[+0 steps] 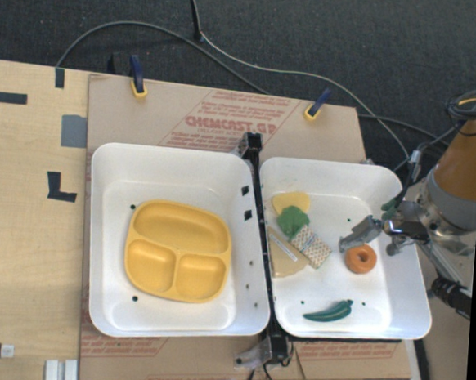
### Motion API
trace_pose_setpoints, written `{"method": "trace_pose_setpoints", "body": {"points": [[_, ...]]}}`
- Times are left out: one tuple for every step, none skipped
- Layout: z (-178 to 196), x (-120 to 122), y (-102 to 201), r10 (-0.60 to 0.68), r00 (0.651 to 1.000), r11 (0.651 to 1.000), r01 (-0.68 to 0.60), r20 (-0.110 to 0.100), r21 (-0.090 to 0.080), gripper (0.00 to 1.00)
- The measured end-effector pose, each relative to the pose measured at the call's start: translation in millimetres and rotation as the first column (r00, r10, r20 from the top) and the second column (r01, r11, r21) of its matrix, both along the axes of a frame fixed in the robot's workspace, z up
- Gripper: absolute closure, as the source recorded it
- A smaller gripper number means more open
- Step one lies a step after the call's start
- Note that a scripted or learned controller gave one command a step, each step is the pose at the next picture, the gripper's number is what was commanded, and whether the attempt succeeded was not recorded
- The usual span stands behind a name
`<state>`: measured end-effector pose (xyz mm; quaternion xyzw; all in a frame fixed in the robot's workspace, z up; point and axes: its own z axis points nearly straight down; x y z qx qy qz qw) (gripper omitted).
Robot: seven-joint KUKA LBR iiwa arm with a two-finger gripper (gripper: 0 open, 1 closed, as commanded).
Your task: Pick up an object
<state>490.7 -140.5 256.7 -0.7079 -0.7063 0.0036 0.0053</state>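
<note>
Two shallow white plastic bins sit side by side on a sheet of brown printed cardboard [227,123] laid over the worktop, in the middle of the frame.

The left bin [105,216] holds a yellow plastic plate with three compartments [178,250], lying flat in the bin's centre.

The right bin [337,185] holds several small things. A pale yellow flat piece [291,202] lies toward the upper left of this bin, and a green leafy toy vegetable [293,221] rests just below it, overlapping its lower edge. Beside the green toy, to the lower right, lies a small patterned rectangular packet [311,248], tilted diagonally and partly on a tan flat disc [285,263]. A dark green toy chilli pepper [328,312] lies near the bin's lower edge, well apart from the rest. An orange ring-shaped toy doughnut [360,259] sits at the right side of the bin.

The grey arm with its orange band [461,166] reaches in from the right edge of the frame. Its end effector [378,233] hangs over the right side of the right bin, just above and beside the doughnut. The two fingers are spread apart, one grey finger [359,233] pointing down-left toward the doughnut, and nothing is between them.

Two yellow-tipped blue clamps [138,79] pin the cardboard along its upper edge, and black cables [232,57] trail across the dark floor at the top of the frame.
</note>
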Motion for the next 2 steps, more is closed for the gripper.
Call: {"method": "trace_pose_setpoints", "body": {"points": [[5, 2, 0, 0.004, 1.000, 1.000, -0.004, 0.011, -0.002, 0.00], [-54, -6, 6, 0.003, 1.000, 1.000, -0.003, 0.005, -0.001, 0.00]]}}
